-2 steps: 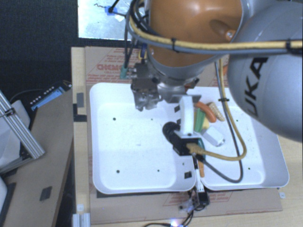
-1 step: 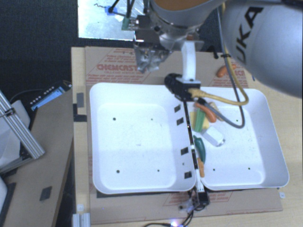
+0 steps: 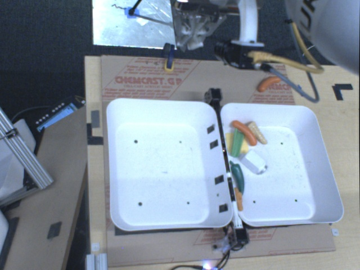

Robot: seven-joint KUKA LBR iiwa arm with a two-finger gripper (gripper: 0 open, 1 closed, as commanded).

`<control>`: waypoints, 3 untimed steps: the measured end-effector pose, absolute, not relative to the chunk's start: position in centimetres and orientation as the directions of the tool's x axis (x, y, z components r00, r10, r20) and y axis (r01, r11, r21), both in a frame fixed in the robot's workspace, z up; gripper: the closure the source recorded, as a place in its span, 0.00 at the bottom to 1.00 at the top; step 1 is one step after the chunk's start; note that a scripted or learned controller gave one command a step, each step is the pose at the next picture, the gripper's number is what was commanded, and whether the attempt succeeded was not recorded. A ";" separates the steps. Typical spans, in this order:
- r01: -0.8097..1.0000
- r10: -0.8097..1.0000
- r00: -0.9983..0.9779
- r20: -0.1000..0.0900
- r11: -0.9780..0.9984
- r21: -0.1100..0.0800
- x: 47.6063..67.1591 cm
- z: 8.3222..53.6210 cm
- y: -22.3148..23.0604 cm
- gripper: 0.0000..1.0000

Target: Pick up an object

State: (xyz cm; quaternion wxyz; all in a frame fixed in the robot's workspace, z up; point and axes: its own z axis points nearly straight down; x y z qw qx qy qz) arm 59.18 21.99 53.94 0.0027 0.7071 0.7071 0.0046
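Two white bins lie side by side on the tabletop. The left bin has bare white floor. In the right bin the things are crowded against its left wall: an orange sausage-shaped piece, a small corn cob touching it, a yellow-green piece just below, a white block, a dark green piece and a small orange piece near the divider. Another orange piece lies outside the bins, on the cardboard behind the right bin. The claw hangs high above the far edge of the tabletop, well apart from all these things; I cannot tell its state. A yellow cable runs beside the arm.
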 end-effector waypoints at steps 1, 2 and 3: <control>1.000 1.000 -0.001 -0.005 0.001 -0.015 58.9 34.5 23.4 1.00; 1.000 1.000 -0.001 0.004 0.001 0.015 67.2 43.9 23.4 1.00; 1.000 1.000 -0.005 0.005 0.005 0.014 66.8 54.3 23.4 1.00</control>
